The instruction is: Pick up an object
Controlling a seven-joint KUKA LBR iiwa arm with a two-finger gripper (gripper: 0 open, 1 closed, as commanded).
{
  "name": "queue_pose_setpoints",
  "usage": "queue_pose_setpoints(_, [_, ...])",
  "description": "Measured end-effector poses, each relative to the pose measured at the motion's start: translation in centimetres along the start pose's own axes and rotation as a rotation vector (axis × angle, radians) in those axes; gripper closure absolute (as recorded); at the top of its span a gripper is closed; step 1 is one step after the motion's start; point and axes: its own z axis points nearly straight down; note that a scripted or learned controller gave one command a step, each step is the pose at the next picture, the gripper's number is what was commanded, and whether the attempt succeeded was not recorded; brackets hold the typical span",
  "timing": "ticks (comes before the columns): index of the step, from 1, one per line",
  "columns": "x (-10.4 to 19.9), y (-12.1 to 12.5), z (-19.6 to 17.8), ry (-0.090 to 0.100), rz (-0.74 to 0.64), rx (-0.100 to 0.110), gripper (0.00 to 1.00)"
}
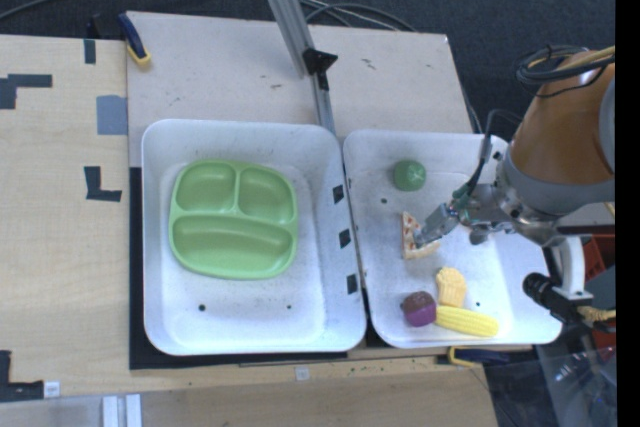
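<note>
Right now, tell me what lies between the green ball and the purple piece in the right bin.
In the camera view, the tan cracker-like piece lies between the green ball and the purple piece, with the hand at its right edge.

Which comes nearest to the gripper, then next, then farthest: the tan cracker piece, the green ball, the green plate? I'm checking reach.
From the gripper:
1. Tan cracker piece, right at it in the right bin.
2. Green ball, toward that bin's far side.
3. Green plate, in the left bin.
</note>
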Motion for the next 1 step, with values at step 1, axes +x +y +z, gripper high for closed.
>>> queue_pose_setpoints(1, [-0.01,0.00,0.00,0.000,0.000,0.000,0.00])
